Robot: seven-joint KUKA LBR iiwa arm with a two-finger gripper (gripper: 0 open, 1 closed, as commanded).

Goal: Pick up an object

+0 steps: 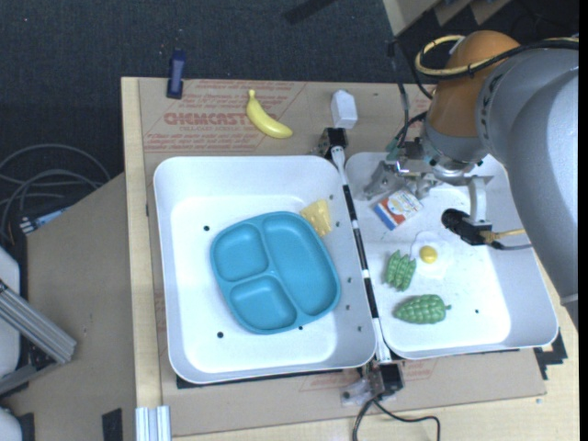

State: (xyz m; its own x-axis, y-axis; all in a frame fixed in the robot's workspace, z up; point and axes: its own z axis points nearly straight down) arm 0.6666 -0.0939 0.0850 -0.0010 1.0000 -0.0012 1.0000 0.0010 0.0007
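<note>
My gripper [401,180] hangs low over the far left part of the right bin [514,324], and it looks open with nothing between its fingers. Just in front of it lies a small white carton [398,209] with red and blue print, close under the fingertips but not gripped. Nearer the front of that bin lie a toy fried egg [428,254], a small green piece [401,270] and a larger knobbly green piece [421,310].
The left bin [179,205] holds a blue divided plate [274,270] and a pale yellow piece [317,215] by the divider. Behind the bins, on the bench, lie a banana [267,118], a white block [344,108] and a blue object [176,73].
</note>
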